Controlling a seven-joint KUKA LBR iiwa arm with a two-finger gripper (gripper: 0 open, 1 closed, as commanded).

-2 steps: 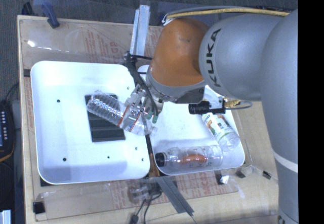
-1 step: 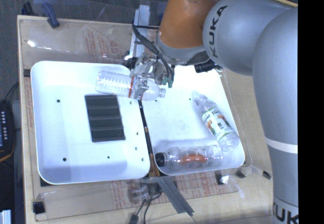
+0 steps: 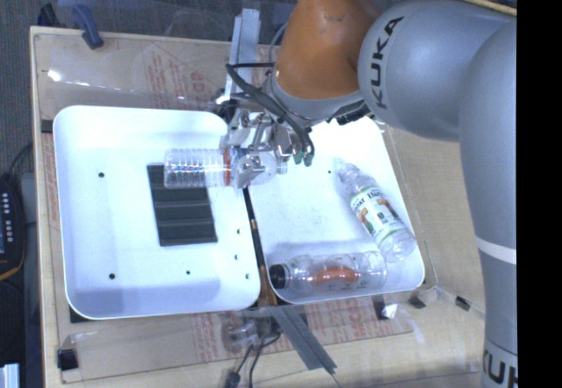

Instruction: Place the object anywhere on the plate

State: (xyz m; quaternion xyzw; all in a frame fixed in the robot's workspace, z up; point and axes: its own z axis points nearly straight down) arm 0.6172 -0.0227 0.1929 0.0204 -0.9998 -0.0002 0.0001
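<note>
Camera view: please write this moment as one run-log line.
hand: gripping clear plastic bottle | bottle: over dark ribbed rectangular plate, left white bin | right bin: two clear bottles

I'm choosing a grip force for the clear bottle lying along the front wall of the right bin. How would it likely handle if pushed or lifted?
The bottle lies on its side and looks round, so a push would probably roll it. It looks like thin clear plastic, mostly empty, so likely light and apt to dent. Its smooth wall may slip.

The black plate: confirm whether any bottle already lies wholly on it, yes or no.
No. The clear bottle at the gripper overlaps just the black plate's top edge.
</note>
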